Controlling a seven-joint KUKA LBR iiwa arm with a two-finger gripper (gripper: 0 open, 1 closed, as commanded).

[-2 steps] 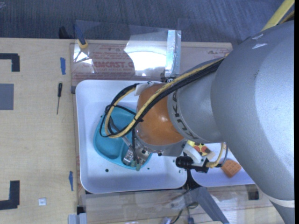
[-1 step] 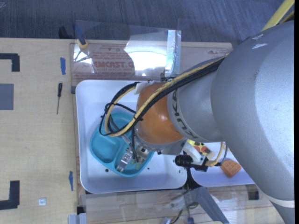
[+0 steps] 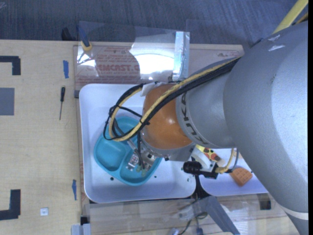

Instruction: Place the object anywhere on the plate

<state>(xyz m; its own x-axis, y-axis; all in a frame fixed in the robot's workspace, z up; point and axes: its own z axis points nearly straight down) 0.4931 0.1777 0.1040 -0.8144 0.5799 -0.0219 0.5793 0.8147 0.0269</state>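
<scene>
Plate (image 3: pixel 111 153) teal-blue, bin (image 3: pixel 93 131) white, arm (image 3: pixel 254 111) grey with orange band (image 3: pixel 164 121), cables (image 3: pixel 146 94) black and yellow, bench (image 3: pixel 34 131) light wood.

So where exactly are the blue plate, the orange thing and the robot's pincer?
blue plate (image 3: pixel 111 153): camera view, on its bare left compartment.
orange thing (image 3: pixel 241 176): camera view, on its visible top, beside the arm.
pincer (image 3: pixel 138 163): camera view, at the tips over the plate.

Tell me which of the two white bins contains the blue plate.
The left bin holds the blue plate, under the gripper; the right bin holds an orange object.
</scene>
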